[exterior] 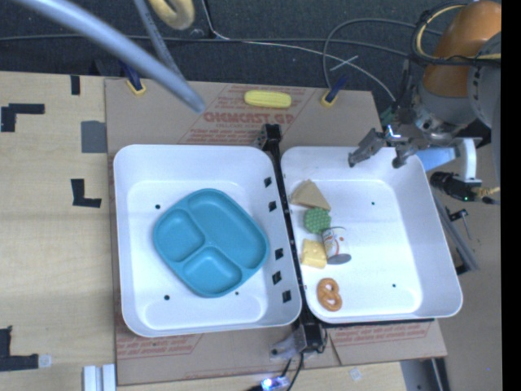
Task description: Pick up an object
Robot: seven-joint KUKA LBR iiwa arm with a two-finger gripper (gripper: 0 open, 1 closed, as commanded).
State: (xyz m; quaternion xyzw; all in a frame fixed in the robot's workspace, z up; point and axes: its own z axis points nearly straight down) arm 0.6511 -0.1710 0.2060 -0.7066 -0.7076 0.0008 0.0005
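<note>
My gripper (379, 155) hangs over the far right corner of the right bin (407, 210), its two dark fingers spread apart with nothing between them. Several small objects lie along the left side of that bin: a tan wedge (308, 194), a green textured piece (318, 218), a small can (334, 241), a yellow block (314, 254) and a brown pretzel (329, 294). All of them sit well to the lower left of the gripper.
The left bin (134, 218) holds a blue divided tray (210, 241). A yellow banana-like piece (267, 98) lies on the cardboard behind the bins. Grey tubes (122, 43) cross the upper left. Cables run behind the right bin.
</note>
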